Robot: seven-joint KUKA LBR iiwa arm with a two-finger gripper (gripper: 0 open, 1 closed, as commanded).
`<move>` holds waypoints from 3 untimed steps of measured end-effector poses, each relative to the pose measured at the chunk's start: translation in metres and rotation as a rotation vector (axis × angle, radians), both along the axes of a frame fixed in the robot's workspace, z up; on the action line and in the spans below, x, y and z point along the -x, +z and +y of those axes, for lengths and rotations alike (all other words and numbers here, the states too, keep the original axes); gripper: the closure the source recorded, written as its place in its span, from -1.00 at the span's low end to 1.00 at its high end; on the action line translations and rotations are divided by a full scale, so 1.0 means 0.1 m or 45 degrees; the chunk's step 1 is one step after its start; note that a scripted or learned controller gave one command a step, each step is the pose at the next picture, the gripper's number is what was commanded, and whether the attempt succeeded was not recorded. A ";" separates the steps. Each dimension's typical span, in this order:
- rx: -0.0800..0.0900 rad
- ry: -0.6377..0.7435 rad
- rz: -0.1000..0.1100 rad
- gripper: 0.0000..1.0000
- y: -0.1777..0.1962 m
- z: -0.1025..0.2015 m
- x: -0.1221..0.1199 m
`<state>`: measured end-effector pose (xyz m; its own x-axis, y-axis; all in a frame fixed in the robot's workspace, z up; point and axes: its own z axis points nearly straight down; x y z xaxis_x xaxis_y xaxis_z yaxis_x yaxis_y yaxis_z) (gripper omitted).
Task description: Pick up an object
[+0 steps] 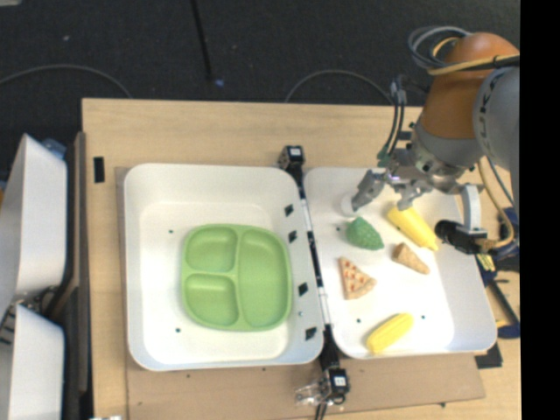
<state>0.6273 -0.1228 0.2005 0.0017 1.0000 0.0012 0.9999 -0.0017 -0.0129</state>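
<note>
Currently the gripper [386, 196] hangs over the far part of the right bin [464, 322], fingers spread wide with nothing between them. Nearest candidates are the green leafy toy [363, 233] just below it and a yellow corn piece [412, 226] just beside it. Judged by appearance, these are light, rigid plastic play foods with smooth, possibly slippery surfaces; grasp across the narrow width at mid-length. A pizza slice [355, 279], a wedge [409, 257] and a second corn [388, 332] lie nearer. No legible labels or writing.
</note>
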 end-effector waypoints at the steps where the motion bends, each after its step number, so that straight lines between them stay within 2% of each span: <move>1: 0.002 0.004 -0.018 -1.00 0.09 0.00 -0.03; 3: 0.004 -0.002 -0.014 -1.00 -0.82 -0.11 -0.08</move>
<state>0.6356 -0.1343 0.1182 0.0031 1.0000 -0.0019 1.0000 -0.0031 -0.0023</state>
